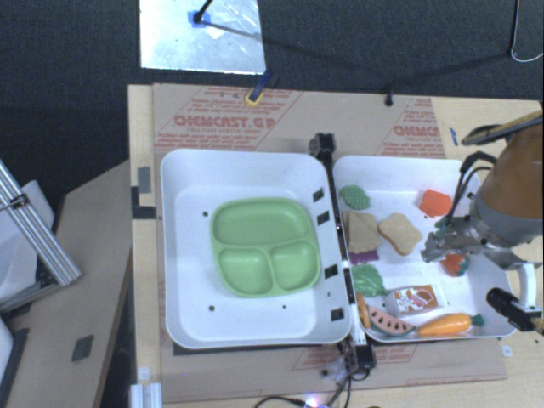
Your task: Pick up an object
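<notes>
The arm reaches in from the right, and my gripper hangs low over the right side of the right bin. A small red round thing lies right under or against the gripper, partly hidden by it. To the gripper's left lie a tan bread slice and a second, darker slice. An orange-red block lies just behind the gripper. Along the front of the bin are an orange carrot, a watermelon slice and a white packet with red print.
The left bin holds a pale green divided plate. Two green leafy pieces lie near the right bin's left wall. A black divider runs between the bins.
</notes>
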`<action>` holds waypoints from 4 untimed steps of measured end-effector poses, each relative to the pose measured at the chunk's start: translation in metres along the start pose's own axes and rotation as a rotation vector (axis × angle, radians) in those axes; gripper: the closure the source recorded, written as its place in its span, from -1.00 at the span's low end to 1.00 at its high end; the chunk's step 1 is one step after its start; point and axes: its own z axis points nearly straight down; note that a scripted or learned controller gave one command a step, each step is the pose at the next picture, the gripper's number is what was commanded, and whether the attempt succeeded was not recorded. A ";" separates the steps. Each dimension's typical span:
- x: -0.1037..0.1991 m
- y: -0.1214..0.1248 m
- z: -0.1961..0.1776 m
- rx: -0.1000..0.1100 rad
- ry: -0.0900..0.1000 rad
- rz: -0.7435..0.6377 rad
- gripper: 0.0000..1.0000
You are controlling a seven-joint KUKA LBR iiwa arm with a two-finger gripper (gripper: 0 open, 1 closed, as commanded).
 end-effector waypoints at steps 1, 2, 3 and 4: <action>0.002 0.001 -0.064 -0.004 -0.001 -0.001 1.00; 0.002 0.003 -0.081 0.000 0.000 -0.001 1.00; 0.056 0.025 -0.074 0.001 0.002 -0.005 1.00; 0.070 0.023 -0.086 0.001 0.001 -0.003 1.00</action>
